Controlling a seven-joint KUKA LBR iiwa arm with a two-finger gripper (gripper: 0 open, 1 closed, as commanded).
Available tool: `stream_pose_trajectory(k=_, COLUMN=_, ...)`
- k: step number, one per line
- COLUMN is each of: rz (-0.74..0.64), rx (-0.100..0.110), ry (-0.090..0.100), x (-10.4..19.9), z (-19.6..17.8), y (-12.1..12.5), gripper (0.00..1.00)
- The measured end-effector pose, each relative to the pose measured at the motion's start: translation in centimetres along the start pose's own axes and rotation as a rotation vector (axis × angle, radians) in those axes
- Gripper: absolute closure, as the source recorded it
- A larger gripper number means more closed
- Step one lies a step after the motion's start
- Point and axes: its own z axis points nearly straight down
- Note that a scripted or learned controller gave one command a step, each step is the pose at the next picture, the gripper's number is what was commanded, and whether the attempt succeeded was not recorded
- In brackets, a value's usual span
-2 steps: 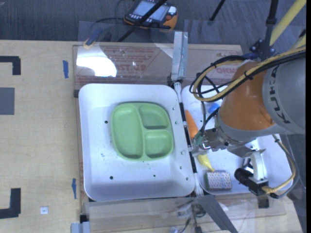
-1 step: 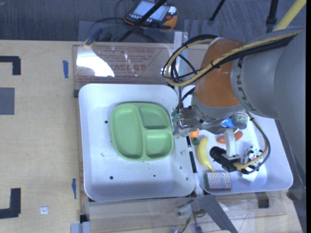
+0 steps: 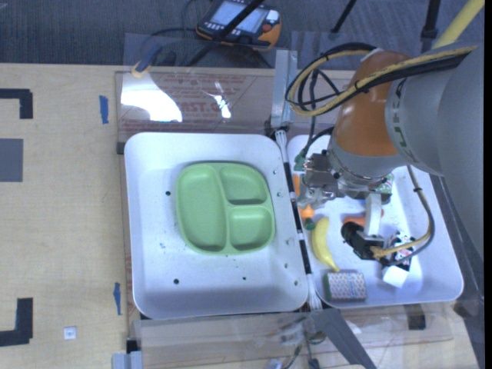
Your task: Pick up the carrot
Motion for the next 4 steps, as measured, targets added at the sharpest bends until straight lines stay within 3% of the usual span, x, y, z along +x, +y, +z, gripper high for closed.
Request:
stream_pose_trajectory(k=1, rz=-0.334, rx=-0.002, ry=0.0, x=-5.0, z=-0.1, y=2.4, gripper=1.0)
stream_pose_trajectory(k=2, rz=-0.495, rx=0.001, ry=0.002, x=-4.3, z=0.0, y=-4.0, gripper=1.0)
stream_pose_trajectory(k=3, rz=-0.235, rx=0.004, ry=0.002, x=0.3, z=0.0, y=-7.0, gripper=1.0)
stream_pose_trajectory(k=4, rz=-0.232, rx=-0.001, ry=0.0, x=-7.9, z=-11.9, y=-3.4, gripper=1.0)
